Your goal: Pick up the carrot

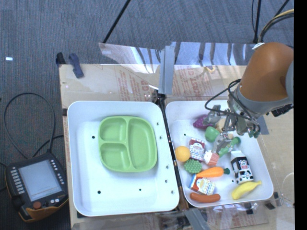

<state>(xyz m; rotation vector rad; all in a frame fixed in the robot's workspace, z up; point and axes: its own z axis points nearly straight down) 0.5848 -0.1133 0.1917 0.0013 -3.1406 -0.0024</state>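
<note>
The carrot point(210, 172), orange with a green stub at its right end, lies on its side in the lower middle of the right bin point(266, 163). My gripper point(224, 142) hangs over the bin's middle, a little above and to the right of the carrot and apart from it. It sits close to a small red-and-white piece point(211, 158) and a green pepper point(211, 133). The wrist and its cables hide the gripper's tips.
Around the carrot lie a milk bottle point(241, 169), a banana point(245, 189), a sausage point(205, 197), a small carton point(202, 184), a green bumpy fruit point(193, 166), an orange point(182, 153), a red carton point(196, 148) and an eggplant point(200, 123). The left bin point(86, 195) holds a green divided plate point(128, 143).
</note>
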